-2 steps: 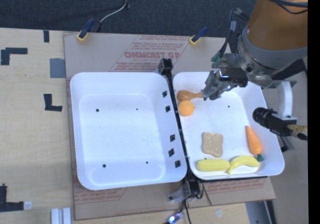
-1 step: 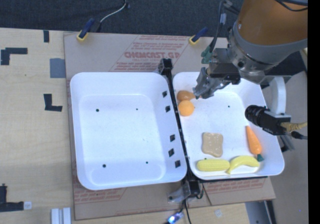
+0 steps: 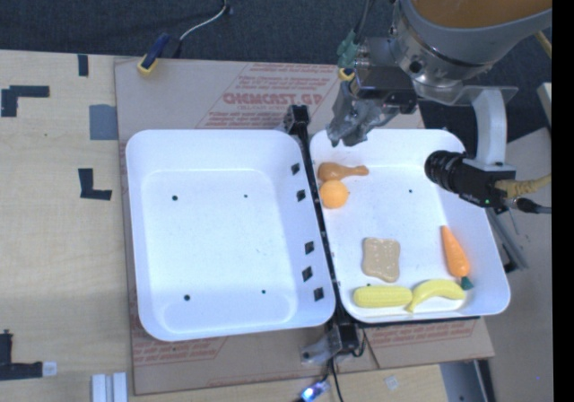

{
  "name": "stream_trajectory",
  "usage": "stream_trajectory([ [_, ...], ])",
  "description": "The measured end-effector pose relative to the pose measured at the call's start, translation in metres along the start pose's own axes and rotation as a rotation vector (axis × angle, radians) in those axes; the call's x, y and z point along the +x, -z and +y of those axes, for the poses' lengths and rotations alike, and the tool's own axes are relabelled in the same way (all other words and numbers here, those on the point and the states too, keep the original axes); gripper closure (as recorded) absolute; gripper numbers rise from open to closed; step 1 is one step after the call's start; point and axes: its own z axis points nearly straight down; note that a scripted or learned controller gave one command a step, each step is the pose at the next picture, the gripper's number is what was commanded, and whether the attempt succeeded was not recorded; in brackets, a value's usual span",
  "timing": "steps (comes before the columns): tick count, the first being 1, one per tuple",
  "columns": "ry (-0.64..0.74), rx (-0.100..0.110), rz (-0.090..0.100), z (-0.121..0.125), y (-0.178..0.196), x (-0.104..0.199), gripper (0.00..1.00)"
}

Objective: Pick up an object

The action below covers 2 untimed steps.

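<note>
Nearest in the right bin [image 3: 405, 310] lie a corn cob [image 3: 381, 297] and a banana [image 3: 437, 293], touching end to end along the near wall. Just beyond them sit a slice of toast [image 3: 381, 258] and, to the right, a carrot [image 3: 455, 252] by the right wall. Farther back, close to the divider, an orange ball [image 3: 334, 196] rests just beside a drumstick [image 3: 341, 171]. The left bin [image 3: 143, 239] shows bare white floor.

At the far edge of the right bin the gripper [image 3: 345, 133] hangs above the rim, just beyond the drumstick. I cannot tell how it is set; it reads as a dark blur against the cardboard. Nothing shows in it, and every item lies flat on the bin floor.

So the pick looks not yet made. Judging by position, the drumstick or the ball is the likely target, and what remains is the descent, the grasp and the lift.
</note>
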Motion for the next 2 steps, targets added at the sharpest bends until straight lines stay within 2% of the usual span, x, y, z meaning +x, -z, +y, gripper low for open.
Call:
stream_trajectory([
  [1, -0.003, 0.004, -0.001, 0.000, 0.033, 0.031, 1.00],
  [2, -0.008, 0.007, -0.003, 0.014, 0.031, 0.007, 1.00],
])
